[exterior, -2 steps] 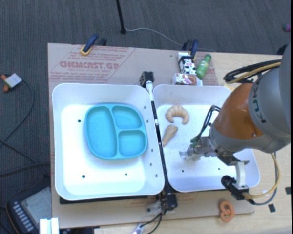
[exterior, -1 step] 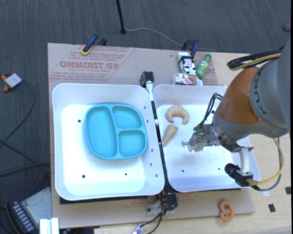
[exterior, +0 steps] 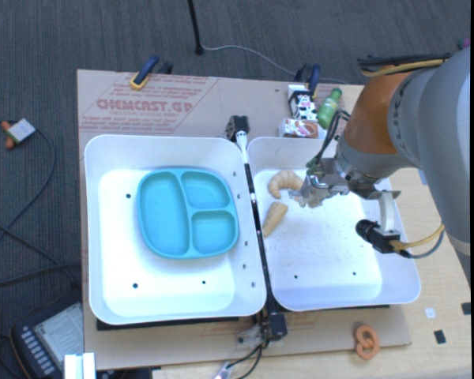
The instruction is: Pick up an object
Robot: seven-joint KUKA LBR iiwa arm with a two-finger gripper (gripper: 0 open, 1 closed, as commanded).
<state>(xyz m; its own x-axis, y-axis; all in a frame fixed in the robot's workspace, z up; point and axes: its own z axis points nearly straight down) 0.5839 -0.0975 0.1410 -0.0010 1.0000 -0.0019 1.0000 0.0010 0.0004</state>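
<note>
Two white bins sit side by side on the worktop [exterior: 142, 101]; the left bin [exterior: 110, 290] holds a blue divided plate [exterior: 187, 213]. In the right bin [exterior: 340, 287] lie a small cone-shaped pastry [exterior: 274, 217], its long axis slanting and its thin end toward the lower left, and a curved croissant [exterior: 285, 181] arching above it. Both look light, stiff, a little smooth; I would take the croissant across its thick middle. The hand [exterior: 316, 189] hangs just beside it; how wide it is I cannot tell.
</note>
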